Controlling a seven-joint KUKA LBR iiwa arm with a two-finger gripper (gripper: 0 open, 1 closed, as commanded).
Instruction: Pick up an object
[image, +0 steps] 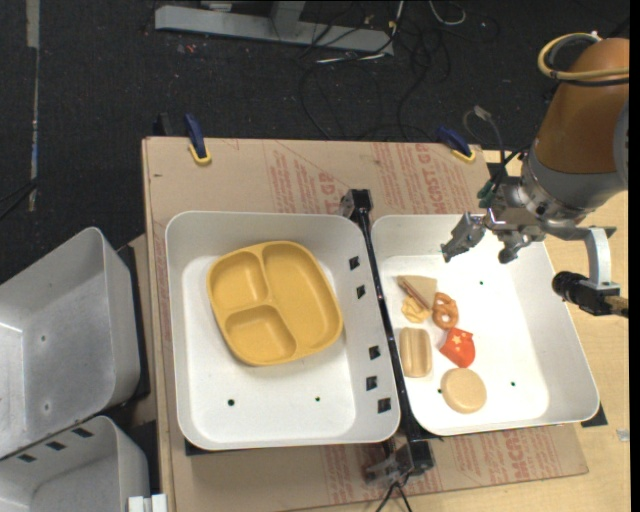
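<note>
Dark carpet and loose cables surround the cardboard-topped bench (260, 165), on which two shallow white bins sit side by side so both lie within the arm's reach; the left white plastic bin (195, 400) holds a yellow three-compartment plastic tray (273, 300), lying flat and slightly turned; the right white plastic bin (560, 395) keeps the likely targets bunched along its left wall: a tan wedge (420, 288), an orange pretzel-shaped piece (445, 310), a pale oblong bun (414, 351), a red chunk (459, 346) and a round beige disc (464, 390); the claw (484, 240) hangs released above that bin's far end, grasping nothing, well apart from the cluster, probably poised to descend.
</note>
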